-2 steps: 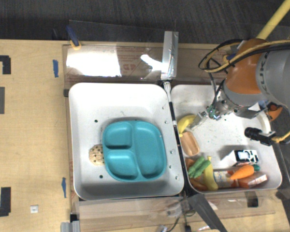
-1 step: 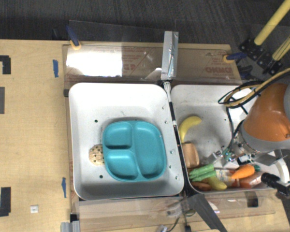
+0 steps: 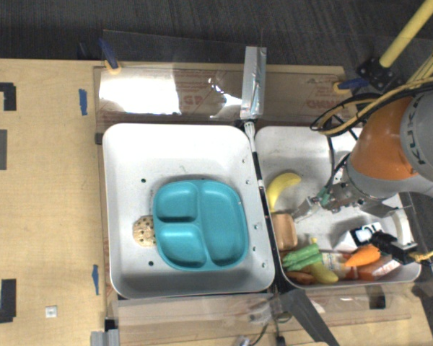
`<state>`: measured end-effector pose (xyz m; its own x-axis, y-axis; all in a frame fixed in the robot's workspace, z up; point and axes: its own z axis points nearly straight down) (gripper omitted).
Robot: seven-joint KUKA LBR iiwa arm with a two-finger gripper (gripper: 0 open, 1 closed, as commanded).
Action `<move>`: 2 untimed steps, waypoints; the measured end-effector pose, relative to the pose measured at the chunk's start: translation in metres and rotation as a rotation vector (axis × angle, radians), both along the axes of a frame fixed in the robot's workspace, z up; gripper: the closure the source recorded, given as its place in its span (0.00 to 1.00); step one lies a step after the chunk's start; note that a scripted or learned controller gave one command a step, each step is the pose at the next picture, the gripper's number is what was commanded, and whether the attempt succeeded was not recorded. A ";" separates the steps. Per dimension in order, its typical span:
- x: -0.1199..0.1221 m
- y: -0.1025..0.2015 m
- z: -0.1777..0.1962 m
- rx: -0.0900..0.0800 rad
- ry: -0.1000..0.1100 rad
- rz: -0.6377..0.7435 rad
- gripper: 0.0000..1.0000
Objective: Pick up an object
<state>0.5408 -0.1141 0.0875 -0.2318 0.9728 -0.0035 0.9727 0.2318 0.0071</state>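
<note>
Gripper (image 3: 319, 200): seen low in the right bin (image 3: 303, 144), its metallic tip directed left; whether the tip is spread or closed cannot be told.
Held item: none is seen at the tip.
Nearest object: a banana (image 3: 282, 188), lying just left and slightly far of the tip, its long axis slanted from near-left to far-right.
Next nearest: a brown block (image 3: 284, 230), near-left of the tip, close to the divider.
Other candidates: green vegetables (image 3: 302, 256) and an orange carrot-like item (image 3: 364, 256), along the bin's near wall.
Arm (image 3: 390, 150): entered from the right, orange band above the wrist, bent down over the right bin.
Left bin (image 3: 123, 193): a teal divided tray (image 3: 200, 223) and a cookie (image 3: 143, 230) touching the tray's left edge, well apart from the tip.
Judgement: the banana is best placed for a short leftward reach.
</note>
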 end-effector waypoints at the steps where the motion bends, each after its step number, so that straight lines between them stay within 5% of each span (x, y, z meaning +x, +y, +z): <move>1: 0.059 -0.011 -0.001 0.000 0.002 0.050 0.00; 2: -0.025 -0.042 0.043 0.004 0.009 -0.324 0.00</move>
<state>0.5156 -0.1558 0.1301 0.0897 0.9960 0.0007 0.9960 -0.0897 -0.0018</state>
